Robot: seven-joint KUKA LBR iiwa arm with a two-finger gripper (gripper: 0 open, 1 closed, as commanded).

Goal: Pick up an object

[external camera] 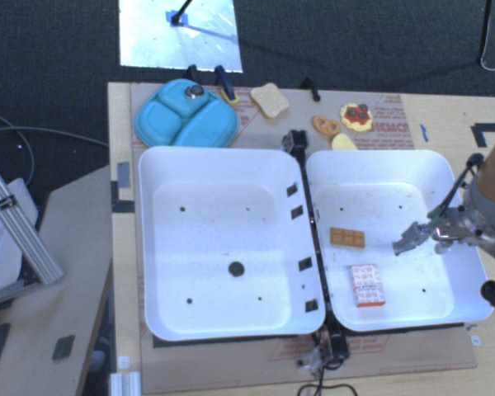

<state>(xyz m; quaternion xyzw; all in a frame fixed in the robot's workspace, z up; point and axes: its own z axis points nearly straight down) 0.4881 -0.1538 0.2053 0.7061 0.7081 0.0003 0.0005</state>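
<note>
- Two white bins are sitting side by side: left bin [173, 180], right bin [379, 172].
- One brown cracker [347, 238] is lying flat in the right bin, long axis running left to right.
- One red-and-white box [367, 285] is lying below it, long axis running top to bottom (slightly tilted).
- One dark disc [236, 269] is resting in the left bin.
- The gripper [408, 242] is hovering right of the cracker, apart from it; nothing is showing between its fingers, and how far open they are cannot be told.

arm [493, 196] cut off at right edge, tool [410, 240] fingers' gap indistinct
</note>
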